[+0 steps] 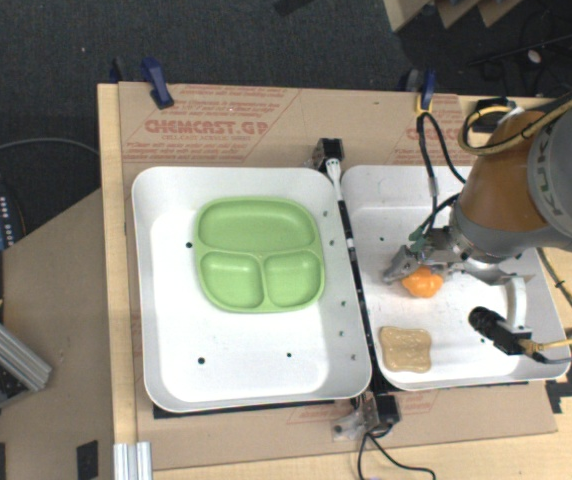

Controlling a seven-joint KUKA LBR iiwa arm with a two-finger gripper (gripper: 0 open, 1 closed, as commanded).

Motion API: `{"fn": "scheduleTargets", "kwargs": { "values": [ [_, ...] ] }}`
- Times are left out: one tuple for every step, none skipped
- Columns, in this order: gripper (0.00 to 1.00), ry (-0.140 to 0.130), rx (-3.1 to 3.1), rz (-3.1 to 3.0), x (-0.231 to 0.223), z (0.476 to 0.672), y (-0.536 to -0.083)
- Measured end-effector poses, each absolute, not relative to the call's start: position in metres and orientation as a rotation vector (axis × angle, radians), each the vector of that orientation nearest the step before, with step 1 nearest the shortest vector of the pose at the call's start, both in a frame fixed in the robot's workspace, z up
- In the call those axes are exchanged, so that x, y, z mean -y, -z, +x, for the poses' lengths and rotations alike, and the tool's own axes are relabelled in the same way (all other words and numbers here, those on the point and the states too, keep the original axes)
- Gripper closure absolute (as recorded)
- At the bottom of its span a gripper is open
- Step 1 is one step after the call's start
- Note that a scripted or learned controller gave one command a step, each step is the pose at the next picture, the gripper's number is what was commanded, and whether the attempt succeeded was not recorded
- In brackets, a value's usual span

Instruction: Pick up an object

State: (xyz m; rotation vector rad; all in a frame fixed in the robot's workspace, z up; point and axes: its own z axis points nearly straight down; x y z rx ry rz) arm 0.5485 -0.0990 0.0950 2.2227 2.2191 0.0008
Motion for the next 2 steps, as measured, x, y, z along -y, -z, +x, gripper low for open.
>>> {"fn": "scheduleTargets", "kwargs": {
  "values": [
    [1.0,-0.015,-2.224,2.206,0.042,0.594,-0.191],
    [1.0,-0.007,-2.23,2.212,-0.031,0.611,-0.187]
  ]
}}
